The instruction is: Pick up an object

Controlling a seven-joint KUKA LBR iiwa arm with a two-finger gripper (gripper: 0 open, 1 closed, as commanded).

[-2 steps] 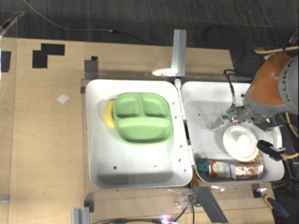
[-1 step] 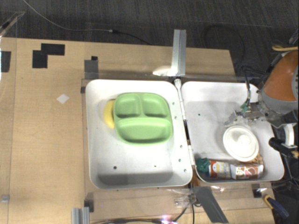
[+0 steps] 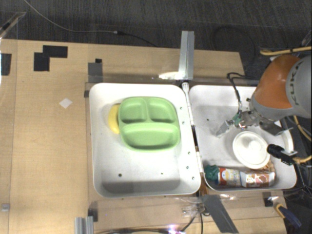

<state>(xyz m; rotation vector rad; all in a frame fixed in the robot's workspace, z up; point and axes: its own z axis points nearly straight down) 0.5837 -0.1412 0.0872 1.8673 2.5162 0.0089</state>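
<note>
The gripper (image 3: 229,126) is hovering in the right bin (image 3: 209,101) — whether it is released or clenched I cannot tell — while the nearest pick, a bottle (image 3: 240,177), is lying below it, long axis along the bin's near wall.

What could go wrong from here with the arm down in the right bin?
The gripper sits low in the right bin, over bare floor, so it may close on nothing. The white bowl lies just beside the wrist and could get knocked as the arm shifts. The bottle lies flat along the bin's near wall, a hard spot for fingers to get around it; a try there might scrape the wall.
</note>
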